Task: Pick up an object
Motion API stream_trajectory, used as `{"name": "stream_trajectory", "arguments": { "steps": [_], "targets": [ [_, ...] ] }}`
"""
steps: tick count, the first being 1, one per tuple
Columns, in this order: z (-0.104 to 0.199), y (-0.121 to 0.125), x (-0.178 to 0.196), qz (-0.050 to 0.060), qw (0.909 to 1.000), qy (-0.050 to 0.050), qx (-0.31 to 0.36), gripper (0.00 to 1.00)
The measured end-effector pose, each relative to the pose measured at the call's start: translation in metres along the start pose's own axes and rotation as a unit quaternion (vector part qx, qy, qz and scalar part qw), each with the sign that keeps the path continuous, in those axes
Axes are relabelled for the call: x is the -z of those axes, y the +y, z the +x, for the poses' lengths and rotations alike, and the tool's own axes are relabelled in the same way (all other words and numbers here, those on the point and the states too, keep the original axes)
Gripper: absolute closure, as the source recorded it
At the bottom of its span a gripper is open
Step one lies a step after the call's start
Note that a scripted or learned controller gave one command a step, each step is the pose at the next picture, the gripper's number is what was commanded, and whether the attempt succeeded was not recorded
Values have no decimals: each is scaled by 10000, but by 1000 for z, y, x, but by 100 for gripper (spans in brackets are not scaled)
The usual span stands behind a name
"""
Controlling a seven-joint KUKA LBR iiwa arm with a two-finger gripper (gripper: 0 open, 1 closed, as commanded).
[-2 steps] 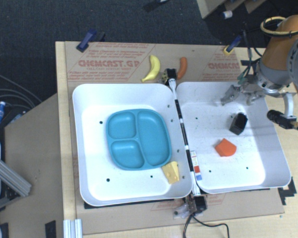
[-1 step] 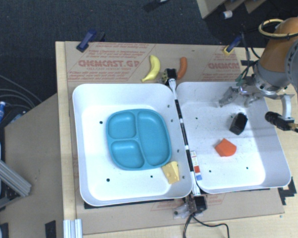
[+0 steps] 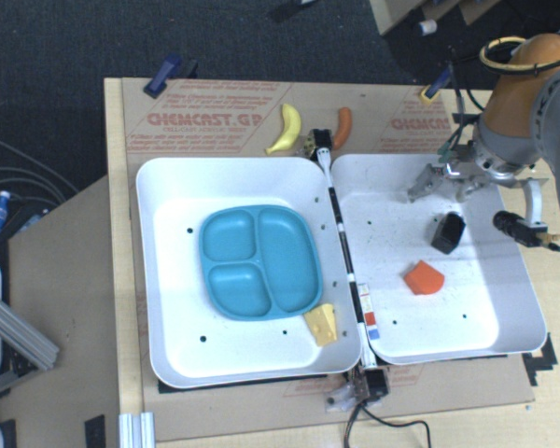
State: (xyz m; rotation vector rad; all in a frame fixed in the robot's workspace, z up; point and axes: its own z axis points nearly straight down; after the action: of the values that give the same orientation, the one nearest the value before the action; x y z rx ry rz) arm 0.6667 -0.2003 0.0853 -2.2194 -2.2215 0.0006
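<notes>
My gripper (image 3: 441,190) hangs over the far part of the right bin (image 3: 504,334), its two silver fingers spread open with nothing between them. Just in front of it a small black block (image 3: 448,232) lies on the bin floor, apart from the fingers. An orange wedge-shaped piece (image 3: 425,278) sits nearer the front of the same bin. In the left bin (image 3: 168,343) a blue divided plate (image 3: 259,261) lies flat, and a yellow cheese-like wedge (image 3: 322,325) rests by its front right corner.
A banana (image 3: 285,129) and an orange sausage-shaped toy (image 3: 342,127) lie on the cardboard behind the bins. A black clip (image 3: 321,142) sits at the far end of the divider between the bins. The arm's wrist (image 3: 518,110) rises at the right.
</notes>
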Motion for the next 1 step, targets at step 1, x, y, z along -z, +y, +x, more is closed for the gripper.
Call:
{"name": "stream_trajectory", "arguments": {
  "steps": [1],
  "targets": [
    [0, 1, 11, -11, 10000, -12, 4, 100]
  ]
}}
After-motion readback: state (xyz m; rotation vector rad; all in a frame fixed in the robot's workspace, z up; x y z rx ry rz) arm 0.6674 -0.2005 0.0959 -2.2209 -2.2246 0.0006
